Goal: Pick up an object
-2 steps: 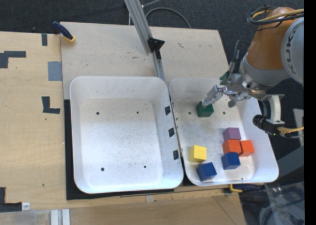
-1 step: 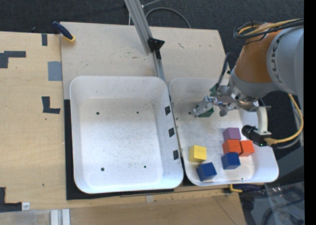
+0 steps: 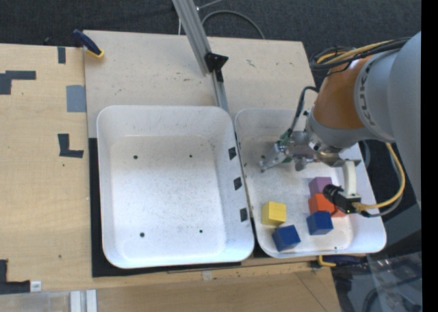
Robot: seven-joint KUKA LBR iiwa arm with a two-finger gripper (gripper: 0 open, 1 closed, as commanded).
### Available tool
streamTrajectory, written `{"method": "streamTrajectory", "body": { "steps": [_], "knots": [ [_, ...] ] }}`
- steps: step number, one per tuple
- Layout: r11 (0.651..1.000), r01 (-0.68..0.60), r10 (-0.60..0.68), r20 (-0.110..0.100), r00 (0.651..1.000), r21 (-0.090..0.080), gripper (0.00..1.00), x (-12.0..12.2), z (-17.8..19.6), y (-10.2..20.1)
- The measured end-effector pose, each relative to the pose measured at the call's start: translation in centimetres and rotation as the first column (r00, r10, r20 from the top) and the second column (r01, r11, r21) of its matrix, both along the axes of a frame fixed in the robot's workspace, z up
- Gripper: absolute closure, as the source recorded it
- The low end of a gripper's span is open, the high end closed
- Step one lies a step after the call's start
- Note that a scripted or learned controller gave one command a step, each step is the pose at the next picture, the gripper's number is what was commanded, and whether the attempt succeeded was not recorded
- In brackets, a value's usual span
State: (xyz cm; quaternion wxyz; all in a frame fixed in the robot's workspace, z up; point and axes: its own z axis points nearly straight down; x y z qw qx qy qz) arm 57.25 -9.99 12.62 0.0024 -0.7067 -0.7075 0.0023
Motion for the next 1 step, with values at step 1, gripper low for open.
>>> {"method": "streamTrajectory", "body": {
  "steps": [1],
  "knots": [
    [1.000,-0.001,0.001,0.003,1.000,0.000,1.00,0.11,1.26,0.03]
  ]
}}
